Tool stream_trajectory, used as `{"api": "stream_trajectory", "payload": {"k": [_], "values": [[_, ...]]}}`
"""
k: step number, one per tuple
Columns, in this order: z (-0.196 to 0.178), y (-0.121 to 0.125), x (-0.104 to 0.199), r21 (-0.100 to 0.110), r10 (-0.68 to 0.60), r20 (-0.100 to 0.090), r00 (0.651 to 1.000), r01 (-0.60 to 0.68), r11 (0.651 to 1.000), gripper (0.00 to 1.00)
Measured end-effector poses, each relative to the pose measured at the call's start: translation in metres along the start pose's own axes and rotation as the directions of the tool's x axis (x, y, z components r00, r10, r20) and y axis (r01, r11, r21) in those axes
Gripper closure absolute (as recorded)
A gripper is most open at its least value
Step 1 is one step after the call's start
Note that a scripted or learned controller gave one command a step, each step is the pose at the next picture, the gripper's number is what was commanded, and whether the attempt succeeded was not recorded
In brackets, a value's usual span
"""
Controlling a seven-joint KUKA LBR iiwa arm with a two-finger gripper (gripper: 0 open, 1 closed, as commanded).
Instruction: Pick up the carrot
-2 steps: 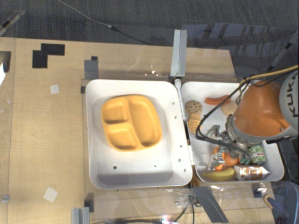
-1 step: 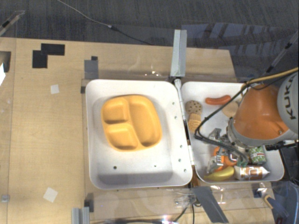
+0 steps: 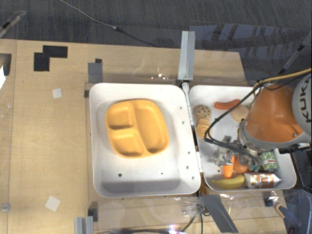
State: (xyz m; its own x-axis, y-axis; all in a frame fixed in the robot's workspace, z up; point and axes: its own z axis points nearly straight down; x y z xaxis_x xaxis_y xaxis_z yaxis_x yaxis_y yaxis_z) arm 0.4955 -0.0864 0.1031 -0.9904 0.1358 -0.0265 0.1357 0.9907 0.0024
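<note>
The arm (image 3: 275,113) is reaching in from the right and hanging low over the right bin (image 3: 209,94), its gripper (image 3: 233,156) sitting down among the food near the bin's front edge. The carrot (image 3: 234,165) is lying just under and in front of the gripper, an orange piece touching or nearly touching the tool, with the banana (image 3: 229,182) just in front of it. Cables and the wrist are hiding the tool's tip, so whether it is closing on anything cannot be told. Judging from this, the reach looks done, while the grasp is unconfirmed and the lift is not yet made: the carrot is resting at bin level.

Counting the contents: two white bins. The left bin (image 3: 102,179) is holding one yellow tray (image 3: 137,128) with three compartments. The right one is holding one carrot, one banana, one sausage (image 3: 226,104), one cookie (image 3: 201,112), one cracker (image 3: 202,127), a brown packet (image 3: 263,180) and a green packet (image 3: 267,161), partly hidden.
</note>
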Motion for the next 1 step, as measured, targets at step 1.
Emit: {"api": "stream_trajectory", "payload": {"k": [1], "values": [[0.0095, -0.0049, 0.0052, 0.001, 0.025, -0.016, 1.000, -0.025, 1.000, 1.00]]}}
